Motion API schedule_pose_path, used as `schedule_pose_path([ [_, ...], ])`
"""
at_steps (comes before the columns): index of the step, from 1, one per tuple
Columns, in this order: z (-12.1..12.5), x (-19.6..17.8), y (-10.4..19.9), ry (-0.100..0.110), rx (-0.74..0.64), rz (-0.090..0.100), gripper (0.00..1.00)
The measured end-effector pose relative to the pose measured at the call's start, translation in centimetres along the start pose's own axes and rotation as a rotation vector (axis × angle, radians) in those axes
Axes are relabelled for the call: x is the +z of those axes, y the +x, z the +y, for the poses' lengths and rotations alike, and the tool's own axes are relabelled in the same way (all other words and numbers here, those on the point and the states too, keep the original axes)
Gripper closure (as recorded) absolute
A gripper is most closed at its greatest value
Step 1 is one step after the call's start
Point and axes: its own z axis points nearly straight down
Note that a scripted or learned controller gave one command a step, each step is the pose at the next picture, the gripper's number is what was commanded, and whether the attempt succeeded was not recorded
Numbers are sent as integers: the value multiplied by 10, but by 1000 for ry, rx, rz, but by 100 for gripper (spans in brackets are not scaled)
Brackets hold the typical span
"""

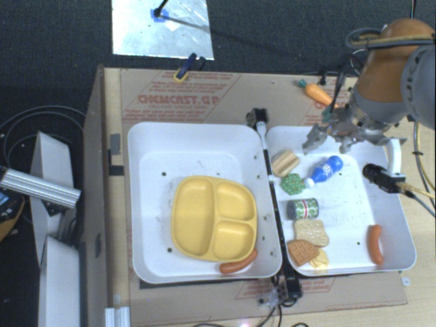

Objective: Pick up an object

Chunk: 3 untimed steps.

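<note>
Tool point(332, 140) hangs over the far edge of the right bin point(395, 251), fingers spread apart, nothing between them. No grasp yet.

Nearest candidates: blue bottle point(325, 169) just below the tool, toward the bin's middle; tan bread piece point(285, 161) at the bin's far-left corner, near the divider.

Rest of the right bin, one each: green lumpy piece point(292, 183) beside the bottle, small can point(302, 208) lying on its side at the left edge, round cracker point(312, 232), waffle-textured piece point(302, 252) with a yellow bit point(319, 258) at the near-left corner, sausage point(375, 243) at the near-right corner.

Left bin point(150, 155): one yellow divided tray point(212, 217), second sausage point(238, 263) against its near edge. So two sausages total. One carrot point(315, 92) on the table beyond the right bin.

Risks, as I read it:
- Bottle lies on its side and is round; it would likely roll or squirt out if the fingers close off-axis.
- Bottle, green piece and bread sit close, so a descent could clip a neighbour or grab two.
- Tool is close to the far wall, so a finger may hit the rim.
</note>
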Motion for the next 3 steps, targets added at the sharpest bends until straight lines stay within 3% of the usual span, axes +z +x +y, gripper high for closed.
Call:
schedule_pose_path([
  [1,-24,112,16,2,1,0,0],
  [2,-22,101,16,-2,1,0,100],
  [3,-46,-38,66,-4,-1,0,100],
])
